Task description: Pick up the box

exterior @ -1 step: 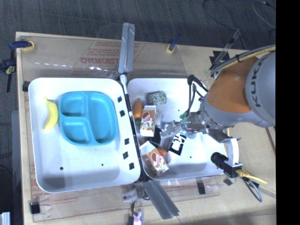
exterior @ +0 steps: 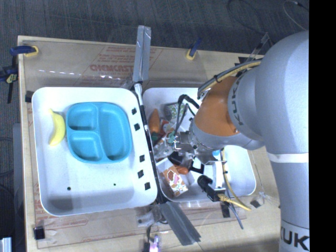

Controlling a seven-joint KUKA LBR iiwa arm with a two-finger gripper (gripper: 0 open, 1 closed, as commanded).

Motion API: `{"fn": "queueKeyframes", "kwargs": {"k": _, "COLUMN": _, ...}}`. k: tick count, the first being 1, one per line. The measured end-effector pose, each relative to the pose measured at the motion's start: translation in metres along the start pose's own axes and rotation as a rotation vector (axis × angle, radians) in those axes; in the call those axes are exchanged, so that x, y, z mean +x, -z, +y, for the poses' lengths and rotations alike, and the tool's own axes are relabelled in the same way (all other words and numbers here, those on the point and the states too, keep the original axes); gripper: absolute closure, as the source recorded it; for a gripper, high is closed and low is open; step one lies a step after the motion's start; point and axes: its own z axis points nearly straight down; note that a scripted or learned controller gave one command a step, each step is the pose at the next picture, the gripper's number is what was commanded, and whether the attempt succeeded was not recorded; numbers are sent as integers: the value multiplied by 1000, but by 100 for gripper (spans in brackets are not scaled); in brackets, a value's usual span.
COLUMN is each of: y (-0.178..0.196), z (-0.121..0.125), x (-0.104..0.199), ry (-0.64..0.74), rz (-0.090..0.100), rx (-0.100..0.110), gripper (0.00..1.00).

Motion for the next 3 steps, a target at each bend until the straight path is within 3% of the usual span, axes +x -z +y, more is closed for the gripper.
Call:
{"fn": "queueKeyframes", "kwargs": {"k": 1, "y": -9, "z": 63, "x": -9, "ry": 33, "rz": 4, "rx": 2, "gripper": 0}}
{"fn": "queueKeyframes", "kwargs": {"k": 2, "y": -12, "z": 139, "x": -57, "ry": -37, "rz": 7, "rx": 37, "gripper": 0}}
{"fn": "queueKeyframes", "kwargs": {"k": 3, "y": -8, "z": 134, "x": -58, "ry": -29, "rz": 6, "rx": 66, "gripper": 100}}
